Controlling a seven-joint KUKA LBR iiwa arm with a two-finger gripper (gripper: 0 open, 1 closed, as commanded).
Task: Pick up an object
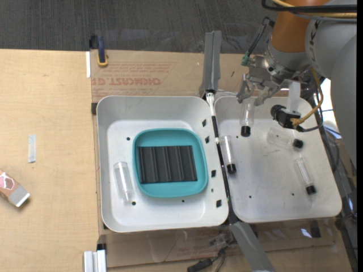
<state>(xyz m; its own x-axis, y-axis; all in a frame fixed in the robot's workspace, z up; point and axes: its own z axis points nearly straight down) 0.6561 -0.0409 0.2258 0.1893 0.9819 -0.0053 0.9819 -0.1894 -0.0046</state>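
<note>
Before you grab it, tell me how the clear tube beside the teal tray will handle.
The clear tube looks round and smooth, so it may roll or slip. It seems small and light. It lies near the left bin's wall, probably cramping access.

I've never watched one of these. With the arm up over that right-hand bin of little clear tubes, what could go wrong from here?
1. A clear tube with a black cap hangs at the gripper, nearly upright; it looks thin and smooth, so it might slip free.
2. Another tube lies against the divider between the bins, probably awkward for the jaws to get around.
3. The remaining tubes are transparent on the white bin, so a grab could easily miss.
</note>
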